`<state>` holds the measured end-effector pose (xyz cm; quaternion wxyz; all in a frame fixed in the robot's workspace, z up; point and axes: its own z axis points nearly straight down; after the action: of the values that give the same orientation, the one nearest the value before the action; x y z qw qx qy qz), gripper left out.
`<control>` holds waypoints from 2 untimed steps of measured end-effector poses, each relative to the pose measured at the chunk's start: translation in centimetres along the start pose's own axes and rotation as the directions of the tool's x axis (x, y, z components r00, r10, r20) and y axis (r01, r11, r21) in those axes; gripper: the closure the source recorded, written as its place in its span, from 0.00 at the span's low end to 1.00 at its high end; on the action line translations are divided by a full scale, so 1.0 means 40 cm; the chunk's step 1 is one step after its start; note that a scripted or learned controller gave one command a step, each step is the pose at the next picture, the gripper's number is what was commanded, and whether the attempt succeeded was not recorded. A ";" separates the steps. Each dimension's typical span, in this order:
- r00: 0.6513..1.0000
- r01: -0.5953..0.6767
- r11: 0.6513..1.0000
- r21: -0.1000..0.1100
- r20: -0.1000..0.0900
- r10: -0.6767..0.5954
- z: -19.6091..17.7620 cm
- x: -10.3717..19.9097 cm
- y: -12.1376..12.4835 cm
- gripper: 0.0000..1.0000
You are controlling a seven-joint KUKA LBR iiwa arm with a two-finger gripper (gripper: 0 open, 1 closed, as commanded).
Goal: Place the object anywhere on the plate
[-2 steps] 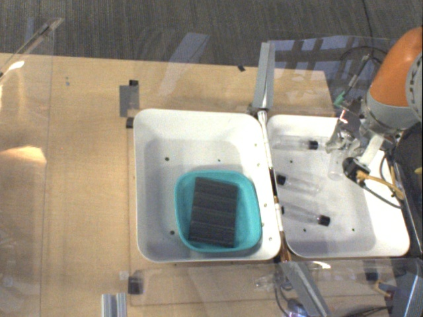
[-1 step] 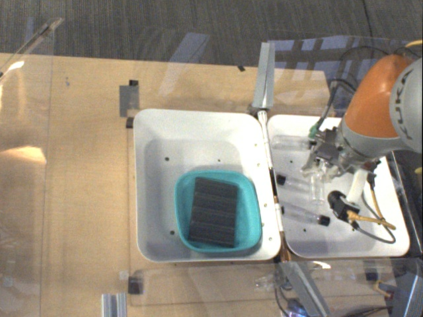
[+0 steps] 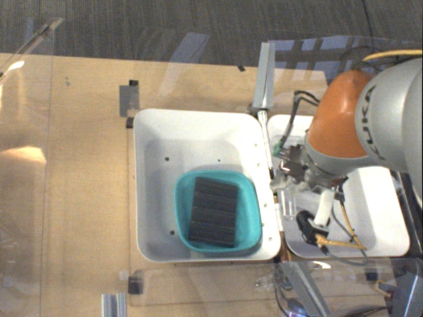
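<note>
A teal plate (image 3: 251,207) lies in the front part of the left white bin (image 3: 165,137). On it rests a black ridged rectangular block (image 3: 213,211), lying flat and a little left of the plate's middle. My gripper (image 3: 288,202) hangs over the left edge of the right bin (image 3: 377,210), just right of the wall between the two bins. It is apart from the plate and the block. The grey arm with its orange band (image 3: 337,117) reaches in from the right and hides much of the right bin.
A grey metal post (image 3: 264,78) stands behind the gap between the bins. Small dark brackets (image 3: 130,98) sit on the wooden bench by the left bin's corners. The back half of the left bin is bare white floor.
</note>
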<state>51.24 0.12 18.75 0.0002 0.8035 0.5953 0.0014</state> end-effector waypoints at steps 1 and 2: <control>0.999 0.050 0.999 -0.003 -0.001 -0.050 -0.030 0.097 0.069 1.00; 0.988 0.153 0.988 -0.002 0.000 -0.153 0.008 0.158 0.082 1.00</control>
<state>56.22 5.22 18.47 0.0010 0.7555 0.6552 0.0018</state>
